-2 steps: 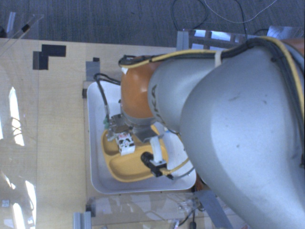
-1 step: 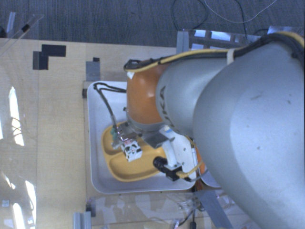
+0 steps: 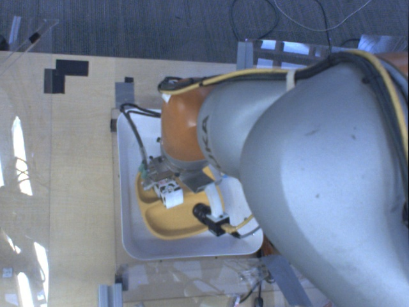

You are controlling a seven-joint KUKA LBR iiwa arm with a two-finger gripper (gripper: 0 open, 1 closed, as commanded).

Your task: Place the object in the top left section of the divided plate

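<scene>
So the big grey arm [image 3: 307, 165] swallows most of the shot, sweeping in from 3 o'clock, orange band [image 3: 182, 130] above the wrist. Under it sits the white bin [image 3: 131, 235], and inside that the yellow divided plate [image 3: 167, 224], peeking out around 7 o'clock of the wrist. The gripper [image 3: 167, 194] hangs right over the plate; honestly can't tell how it's set. Can't make out the object either.
</scene>
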